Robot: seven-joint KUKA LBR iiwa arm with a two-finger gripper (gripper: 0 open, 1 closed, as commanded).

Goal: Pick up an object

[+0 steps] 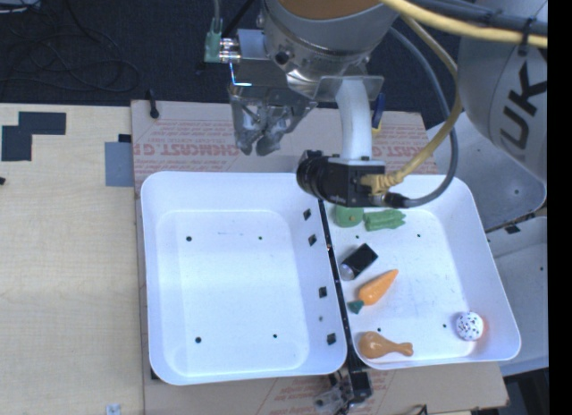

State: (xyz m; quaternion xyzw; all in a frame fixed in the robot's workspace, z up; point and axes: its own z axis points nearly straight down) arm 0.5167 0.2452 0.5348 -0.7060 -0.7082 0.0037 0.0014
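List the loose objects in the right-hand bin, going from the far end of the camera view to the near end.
green toy → black block → orange carrot → white spotted ball → tan gourd-shaped toy

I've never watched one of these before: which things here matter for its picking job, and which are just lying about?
Part of the job:
claw
right bin
green toy
black block
orange carrot
orange gourd-shaped toy
speckled white ball

Just lying about:
left bin
cardboard sheet
cables
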